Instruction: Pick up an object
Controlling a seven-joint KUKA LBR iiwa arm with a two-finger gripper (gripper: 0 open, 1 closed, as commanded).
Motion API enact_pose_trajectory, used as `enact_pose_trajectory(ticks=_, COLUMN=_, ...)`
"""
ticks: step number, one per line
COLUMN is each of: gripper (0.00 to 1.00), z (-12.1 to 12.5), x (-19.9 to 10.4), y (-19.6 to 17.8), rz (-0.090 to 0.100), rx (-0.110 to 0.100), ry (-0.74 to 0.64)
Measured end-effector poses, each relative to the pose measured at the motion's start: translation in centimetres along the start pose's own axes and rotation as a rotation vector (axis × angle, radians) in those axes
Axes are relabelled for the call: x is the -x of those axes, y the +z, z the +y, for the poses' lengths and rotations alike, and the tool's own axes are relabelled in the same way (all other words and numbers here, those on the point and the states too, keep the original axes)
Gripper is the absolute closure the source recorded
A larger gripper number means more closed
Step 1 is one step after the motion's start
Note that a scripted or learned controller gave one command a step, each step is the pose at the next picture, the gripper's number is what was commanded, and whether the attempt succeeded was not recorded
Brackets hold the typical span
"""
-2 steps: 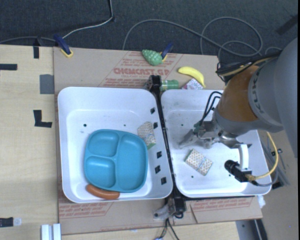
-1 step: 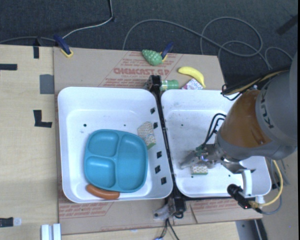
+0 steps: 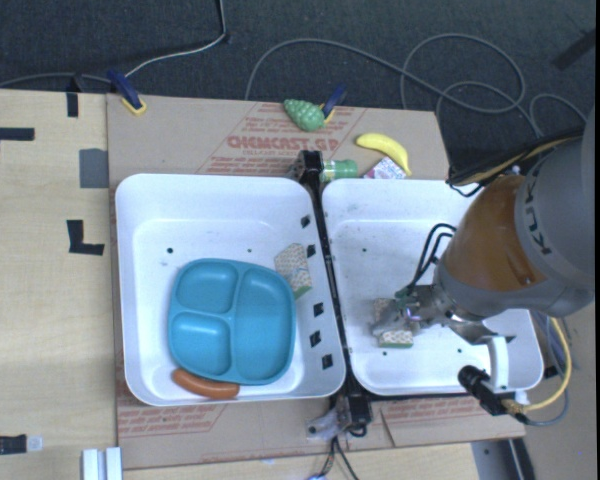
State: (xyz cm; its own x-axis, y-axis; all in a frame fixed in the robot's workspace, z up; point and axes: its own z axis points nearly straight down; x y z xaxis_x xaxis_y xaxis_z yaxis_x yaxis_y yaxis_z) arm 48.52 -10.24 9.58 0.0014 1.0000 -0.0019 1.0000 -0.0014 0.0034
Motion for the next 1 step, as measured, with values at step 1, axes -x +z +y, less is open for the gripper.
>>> enact_pose_trajectory(ticks=1, gripper=1.0, z=1.01, x=-10.06, y=-8.83, rz=0.003, rx=-0.005, ry=-0.004)
